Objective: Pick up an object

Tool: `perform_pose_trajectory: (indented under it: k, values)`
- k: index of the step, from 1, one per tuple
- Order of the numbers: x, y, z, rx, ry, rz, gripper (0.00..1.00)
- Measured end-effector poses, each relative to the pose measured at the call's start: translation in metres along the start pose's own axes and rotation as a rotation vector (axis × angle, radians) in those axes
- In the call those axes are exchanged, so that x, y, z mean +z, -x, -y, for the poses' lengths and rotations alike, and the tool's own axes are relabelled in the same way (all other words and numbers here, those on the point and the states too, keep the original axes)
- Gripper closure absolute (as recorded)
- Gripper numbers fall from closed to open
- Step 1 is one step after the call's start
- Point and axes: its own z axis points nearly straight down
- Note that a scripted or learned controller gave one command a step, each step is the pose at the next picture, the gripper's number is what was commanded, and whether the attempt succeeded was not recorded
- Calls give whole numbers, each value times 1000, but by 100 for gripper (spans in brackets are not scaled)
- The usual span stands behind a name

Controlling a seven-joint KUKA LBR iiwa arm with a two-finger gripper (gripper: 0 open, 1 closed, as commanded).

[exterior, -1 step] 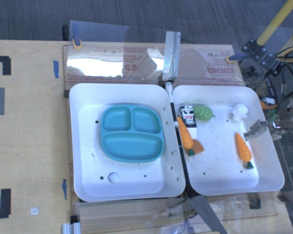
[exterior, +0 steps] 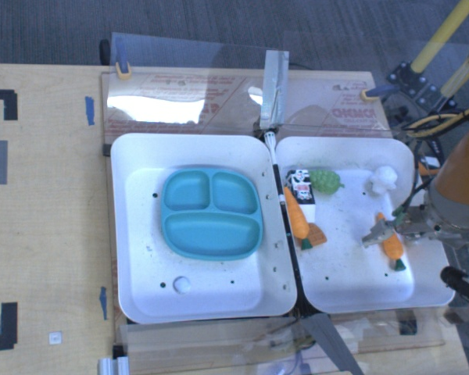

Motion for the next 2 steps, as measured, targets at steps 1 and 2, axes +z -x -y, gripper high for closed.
perform_pose_trajectory:
  k: [1,2]
  values:
    - [-8,1,0,2,0,1,100]
    - [-130,-73,2,224,0,1,100]
